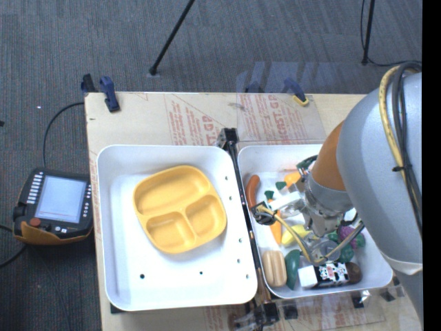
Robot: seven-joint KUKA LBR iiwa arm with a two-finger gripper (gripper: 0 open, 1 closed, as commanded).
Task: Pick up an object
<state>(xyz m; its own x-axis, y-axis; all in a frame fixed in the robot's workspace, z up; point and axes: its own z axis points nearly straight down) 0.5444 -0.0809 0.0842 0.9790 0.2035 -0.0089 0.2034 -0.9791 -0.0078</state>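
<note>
The right white bin (383, 276) holds a pile of toy foods. Among them are a tan bun (274, 267), a reddish sausage (253, 185), a dark green piece (293, 260), a black-and-white carton (331, 274) and a purple bunch (349, 236). My gripper (315, 242) is lowered into the middle of this bin, over yellow and orange pieces (278, 232). The grey wrist and cables hide what lies right beneath it. I see nothing clearly held.
The left white bin (117, 185) holds a yellow divided plate (179, 207). A black divider (242, 185) runs between the bins. A teach pendant (55, 205) lies on the floor to the left of the bench. Clamps (108, 92) sit on the bench's far edge.
</note>
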